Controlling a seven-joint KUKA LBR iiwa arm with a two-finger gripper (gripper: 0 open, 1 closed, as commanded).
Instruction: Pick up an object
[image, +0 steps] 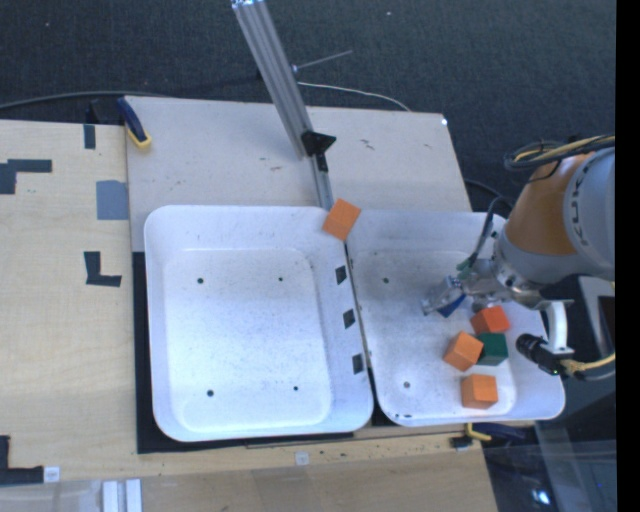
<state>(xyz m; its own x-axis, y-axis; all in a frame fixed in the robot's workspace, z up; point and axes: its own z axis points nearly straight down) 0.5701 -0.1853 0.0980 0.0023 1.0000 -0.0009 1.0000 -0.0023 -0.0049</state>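
two shallow white plastic bins (250, 330): smooth, faintly glossy, speckled with dark marks | pale wooden bench top (50, 300): matt, grain seen | silver ribbed metal rail (275, 70): dull sheen | orange cubes (463, 351) and green cube (493, 348) at right bin's near-right corner: matt, foam-like | grey arm shell (590, 215): smooth, satin

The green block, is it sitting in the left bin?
No, the green block lies in the right bin, tucked among orange blocks near the arm's gripper.
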